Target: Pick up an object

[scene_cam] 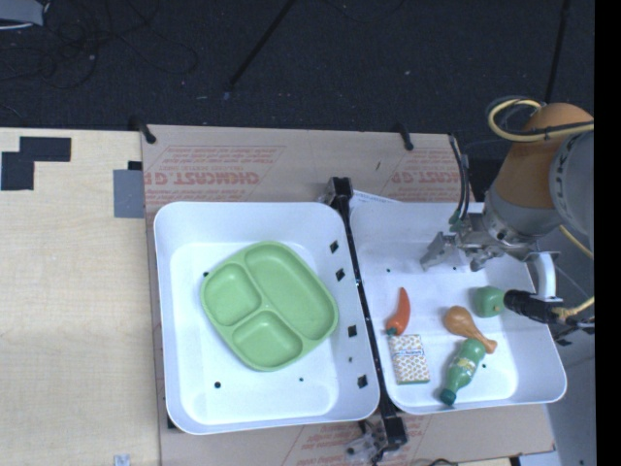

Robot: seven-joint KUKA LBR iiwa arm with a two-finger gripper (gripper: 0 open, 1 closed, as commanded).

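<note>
My gripper (456, 257) hangs over the back part of the right bin (543, 386), open, with nothing between its fingers. The bin's objects lie in front of it: a red-orange pepper-like piece (400, 311) near the left wall, a small patterned box (410, 358), a green bottle (459, 369) lying on its side, a brown drumstick-shaped toy (469, 326) and a small green object (487, 301) just in front of and to the right of the gripper.
The left bin (184, 377) holds a green divided plate (269, 304). A black divider (351, 289) separates the two bins. Cardboard lies under both bins, with a pale wooden bench surface to the left.
</note>
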